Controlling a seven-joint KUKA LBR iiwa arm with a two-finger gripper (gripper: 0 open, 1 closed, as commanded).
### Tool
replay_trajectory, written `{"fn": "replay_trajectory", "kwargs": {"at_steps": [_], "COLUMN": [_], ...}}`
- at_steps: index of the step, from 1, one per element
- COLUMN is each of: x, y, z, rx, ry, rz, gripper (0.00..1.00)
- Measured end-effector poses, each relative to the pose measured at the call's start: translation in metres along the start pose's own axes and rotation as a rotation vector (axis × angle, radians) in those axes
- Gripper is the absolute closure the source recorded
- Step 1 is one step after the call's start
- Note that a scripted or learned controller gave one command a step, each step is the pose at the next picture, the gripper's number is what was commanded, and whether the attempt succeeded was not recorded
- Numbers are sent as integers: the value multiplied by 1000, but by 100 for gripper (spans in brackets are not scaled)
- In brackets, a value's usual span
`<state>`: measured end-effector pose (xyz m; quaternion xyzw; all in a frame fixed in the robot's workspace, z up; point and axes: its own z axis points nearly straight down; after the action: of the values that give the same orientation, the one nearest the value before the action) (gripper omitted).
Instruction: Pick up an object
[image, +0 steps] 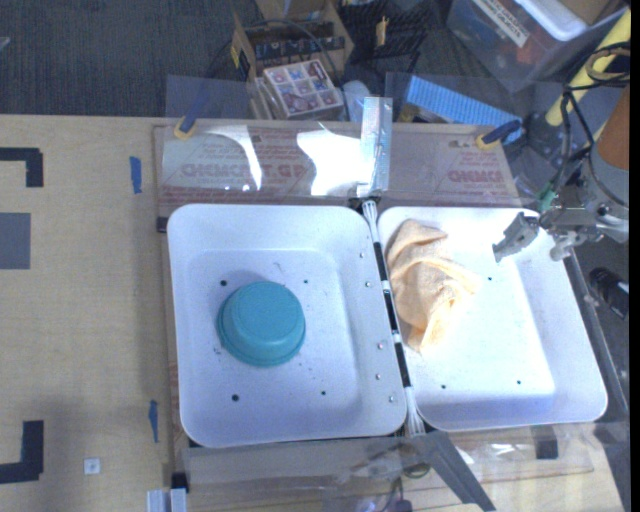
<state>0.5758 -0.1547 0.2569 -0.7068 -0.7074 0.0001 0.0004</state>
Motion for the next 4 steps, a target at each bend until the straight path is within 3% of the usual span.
{"fn": "replay_trajectory", "kwargs": {"at_steps": [1,2,3,4], "x": [39,48,55,51], "y": [26,44,41,62], "z": [72,165,165,166], "rx": [1,-15,-13,-12], "ry": [0,-3,-4,-3], "rz": [-34,-116,-138,-193], "gripper": [0,0,0,0]}}
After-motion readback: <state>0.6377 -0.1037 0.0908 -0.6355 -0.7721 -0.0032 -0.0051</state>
